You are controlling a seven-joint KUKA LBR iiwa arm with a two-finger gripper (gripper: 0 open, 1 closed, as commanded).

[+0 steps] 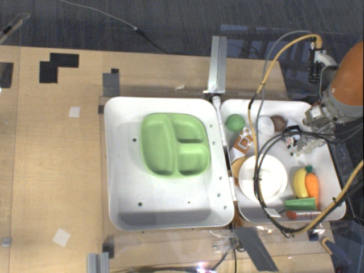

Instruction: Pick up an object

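In the right-hand bin [335, 169], seen from the fixed camera above the bench, the clutter is crowded around a white plate [263, 176] that makes a handy landmark. Beyond the plate, toward the far wall of the bin, lie a green ball [235, 122], a small orange-and-white packet [244, 141] and a brown lump [278, 123]. On the arm's side of the plate sit a yellow banana [300, 182] and an orange carrot [311, 187], touching each other, and just nearer than these lie a green stick and a red one. Black cable loops over the plate.

The gripper [298, 144] hangs beyond the plate's far corner on the arm's side, low under the orange-banded wrist. Whether the claw is released or clenched I cannot tell; its tip is lost among cable and bracket.

The likeliest pick, I judge, is the banana: it lies just past the plate's edge, on the near side of the claw and close to it. It looks like a toy, so probably light, stiff and rather slick. Taking it across its narrow middle should suit best, though the carrot pressed against it leaves little room on that side.

The left bin [114, 169] holds a green divided tray [153, 147].
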